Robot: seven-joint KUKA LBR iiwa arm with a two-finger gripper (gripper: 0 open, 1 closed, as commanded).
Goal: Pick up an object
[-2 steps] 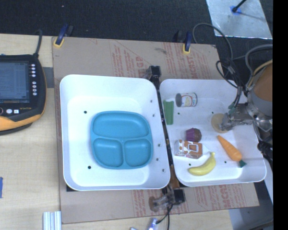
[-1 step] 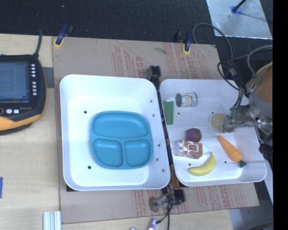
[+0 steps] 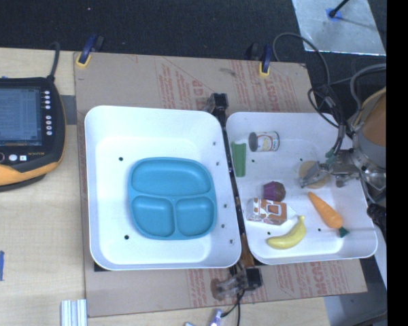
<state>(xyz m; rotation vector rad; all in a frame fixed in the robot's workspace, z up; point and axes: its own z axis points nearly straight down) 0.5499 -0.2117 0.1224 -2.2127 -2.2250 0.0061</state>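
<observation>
Near edge of the right shallow white bin point(image 3: 258, 253): 1 yellow plastic banana point(image 3: 287, 235) lay curved along the front wall. Just behind it sat a small red-and-white printed carton point(image 3: 267, 210), with a dark purple round fruit point(image 3: 274, 191) touching its far side. To the right, an orange plastic carrot with a green tip point(image 3: 325, 212) lay slanted, apart from the banana. The left shallow white bin point(image 3: 102, 250) held 1 blue 3-compartment plastic tray point(image 3: 171, 197). Mid-bin on the right, the claw point(image 3: 315, 173) hung low over the bin floor, beside the carrot's upper end; spread or pressed together, cannot tell. Nothing was seen pinched in it. Farther back, a green flat stick point(image 3: 239, 159) lay by the left wall and a small printed can point(image 3: 264, 142) lay on its side. On the surface point(image 3: 27, 250) far left sat a black-and-orange handheld screen pendant point(image 3: 19, 133).
</observation>
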